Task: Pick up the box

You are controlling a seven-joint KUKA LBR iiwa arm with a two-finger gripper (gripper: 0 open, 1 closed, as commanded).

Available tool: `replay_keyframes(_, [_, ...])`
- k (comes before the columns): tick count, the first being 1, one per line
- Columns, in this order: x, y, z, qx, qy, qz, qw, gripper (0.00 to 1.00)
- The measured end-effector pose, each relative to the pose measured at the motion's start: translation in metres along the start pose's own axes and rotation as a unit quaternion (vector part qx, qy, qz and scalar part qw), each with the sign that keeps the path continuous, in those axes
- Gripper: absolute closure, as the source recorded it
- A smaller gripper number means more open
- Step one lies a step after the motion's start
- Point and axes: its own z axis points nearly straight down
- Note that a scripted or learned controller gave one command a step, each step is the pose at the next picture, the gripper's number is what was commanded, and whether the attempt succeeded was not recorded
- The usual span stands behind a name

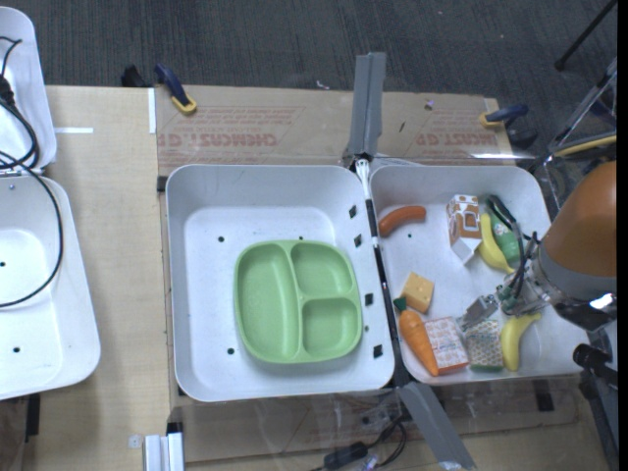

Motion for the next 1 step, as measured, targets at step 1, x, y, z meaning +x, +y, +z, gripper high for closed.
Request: replay_keyframes(1, [0.0337,0.0063,0.0075,-0.001,0.0,0.07,0.9975,0.0])
